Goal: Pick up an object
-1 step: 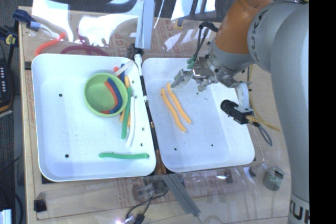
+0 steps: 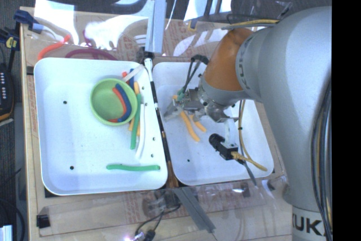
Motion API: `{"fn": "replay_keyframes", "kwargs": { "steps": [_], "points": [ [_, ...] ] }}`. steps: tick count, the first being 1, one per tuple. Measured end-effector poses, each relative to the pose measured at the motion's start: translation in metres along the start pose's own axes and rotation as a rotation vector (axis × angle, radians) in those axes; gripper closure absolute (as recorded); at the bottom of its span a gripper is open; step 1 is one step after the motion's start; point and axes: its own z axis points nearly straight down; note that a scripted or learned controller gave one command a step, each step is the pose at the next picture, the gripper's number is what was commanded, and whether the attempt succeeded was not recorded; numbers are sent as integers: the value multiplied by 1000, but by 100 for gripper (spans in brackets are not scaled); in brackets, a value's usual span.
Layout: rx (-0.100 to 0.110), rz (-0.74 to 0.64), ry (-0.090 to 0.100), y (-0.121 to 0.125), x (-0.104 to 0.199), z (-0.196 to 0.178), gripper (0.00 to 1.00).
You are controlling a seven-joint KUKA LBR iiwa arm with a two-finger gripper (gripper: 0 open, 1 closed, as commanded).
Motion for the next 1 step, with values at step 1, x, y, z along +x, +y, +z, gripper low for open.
{"fn": "replay_keyframes", "kwargs": {
  "steps": [1],
  "points": [
    [4, -3, -2, 0, -1, -9, 100]
  ]
}}
